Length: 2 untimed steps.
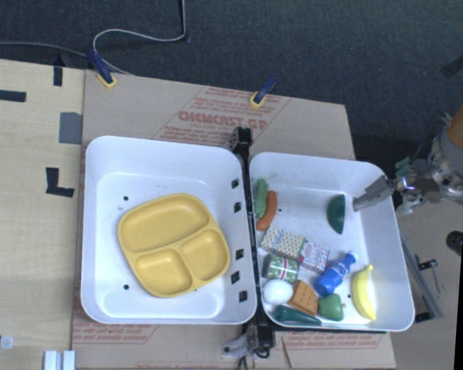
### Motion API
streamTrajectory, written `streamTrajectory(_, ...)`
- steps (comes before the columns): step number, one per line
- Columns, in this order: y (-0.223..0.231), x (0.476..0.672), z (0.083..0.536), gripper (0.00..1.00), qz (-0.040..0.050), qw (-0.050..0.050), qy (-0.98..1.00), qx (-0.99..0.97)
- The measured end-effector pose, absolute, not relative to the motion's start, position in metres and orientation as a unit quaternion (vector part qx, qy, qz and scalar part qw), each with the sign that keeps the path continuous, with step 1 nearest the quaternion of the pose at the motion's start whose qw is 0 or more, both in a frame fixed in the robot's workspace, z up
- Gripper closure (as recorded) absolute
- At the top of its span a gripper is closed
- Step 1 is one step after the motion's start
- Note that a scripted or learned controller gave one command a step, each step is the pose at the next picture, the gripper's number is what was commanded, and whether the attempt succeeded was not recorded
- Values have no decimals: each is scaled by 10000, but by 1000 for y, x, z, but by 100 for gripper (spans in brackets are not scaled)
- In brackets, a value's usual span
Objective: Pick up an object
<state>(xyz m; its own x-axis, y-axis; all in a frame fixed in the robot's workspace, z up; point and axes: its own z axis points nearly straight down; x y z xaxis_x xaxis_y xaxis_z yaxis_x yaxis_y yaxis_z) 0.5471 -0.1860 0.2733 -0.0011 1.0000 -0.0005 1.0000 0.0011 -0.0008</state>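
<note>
My gripper (368,199) reaches in from the right, over the right bin's (312,169) upper right corner. Its tip hangs just right of a dark green rounded object (337,213) lying apart from the rest. Nothing shows in its grasp. Lower in that bin lie a banana (364,291), a blue bottle (335,276), a patterned box (283,242), a small can (282,267), a white egg (277,292), a cracker (305,298) and a green pepper (331,307). By the left wall lie a green pickle (260,197) and an orange sausage (268,210).
The left bin (109,170) holds a yellow divided plate (173,243). Both bins rest on a cardboard sheet (213,115) held by two clips at its far edge. A cable (139,37) loops across the dark floor behind. The arm's wrist (444,169) stands beyond the right bin's rim.
</note>
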Motion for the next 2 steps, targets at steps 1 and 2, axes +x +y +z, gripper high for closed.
streamTrajectory(1, -197, 600, 134, 0, 11, 19, -7075, -7067)
streamTrajectory(2, -203, 669, 87, 0, -12, -26, -7084, -7058)
